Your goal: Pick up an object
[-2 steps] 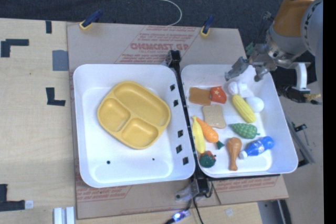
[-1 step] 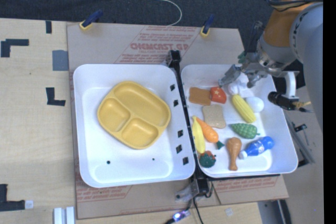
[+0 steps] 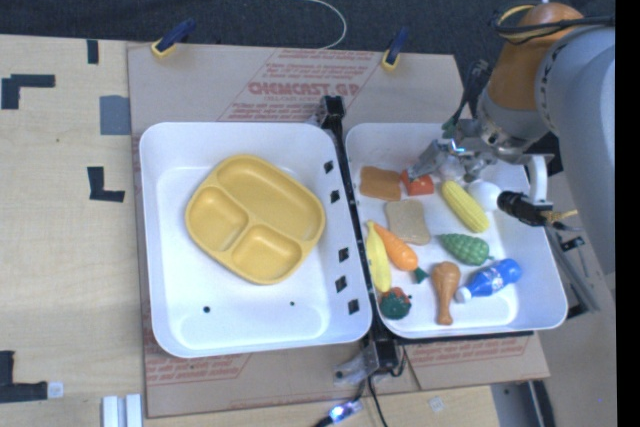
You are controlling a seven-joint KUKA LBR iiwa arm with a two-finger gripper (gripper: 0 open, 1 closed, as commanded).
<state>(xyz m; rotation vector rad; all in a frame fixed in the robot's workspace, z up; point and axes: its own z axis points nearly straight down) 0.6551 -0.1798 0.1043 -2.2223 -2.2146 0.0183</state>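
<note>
Over the far part of the right bin (image 3: 540, 315), the end effector (image 3: 447, 153) hangs low, just above a small red-orange piece (image 3: 421, 183); whether its fingers are spread or pressed together I cannot tell, and nothing is plainly seen pinched between them. Just beside it to the right lies a corn cob (image 3: 464, 204), and to the left a brown bread-like piece (image 3: 380, 182). Nearer sit a tan slice (image 3: 408, 221), a green bumpy vegetable (image 3: 464, 247), a carrot (image 3: 396, 250), a banana (image 3: 378, 259), a drumstick (image 3: 445, 287) and a blue bottle (image 3: 492, 278). Across the divider, the left bin (image 3: 160, 215) holds a yellow divided tray (image 3: 255, 217).

By my judgement the pick is at the approach or closing stage: every object rests in the bin, so the grasp and the lift remain.
</note>
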